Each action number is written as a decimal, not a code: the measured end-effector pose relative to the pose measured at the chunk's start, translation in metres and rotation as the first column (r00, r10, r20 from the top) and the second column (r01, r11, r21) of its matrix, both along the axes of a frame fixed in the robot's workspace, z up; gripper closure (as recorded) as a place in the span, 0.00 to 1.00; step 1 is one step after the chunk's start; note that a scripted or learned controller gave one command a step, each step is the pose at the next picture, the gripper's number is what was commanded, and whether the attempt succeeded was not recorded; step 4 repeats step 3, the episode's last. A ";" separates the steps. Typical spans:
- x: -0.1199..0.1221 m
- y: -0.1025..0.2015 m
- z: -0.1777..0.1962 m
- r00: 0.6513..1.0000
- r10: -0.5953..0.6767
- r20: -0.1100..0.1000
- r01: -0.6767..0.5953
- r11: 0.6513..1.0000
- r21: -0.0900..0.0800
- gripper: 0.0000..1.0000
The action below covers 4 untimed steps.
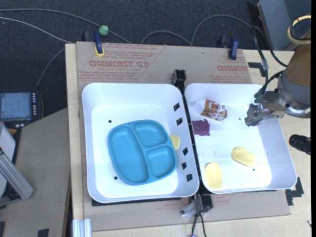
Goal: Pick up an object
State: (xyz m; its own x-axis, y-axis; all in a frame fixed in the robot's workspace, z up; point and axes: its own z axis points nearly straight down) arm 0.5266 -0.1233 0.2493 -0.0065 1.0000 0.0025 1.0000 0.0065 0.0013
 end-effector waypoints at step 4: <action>-0.010 0.157 -0.006 1.000 0.000 -0.001 0.000 1.000 0.001 1.00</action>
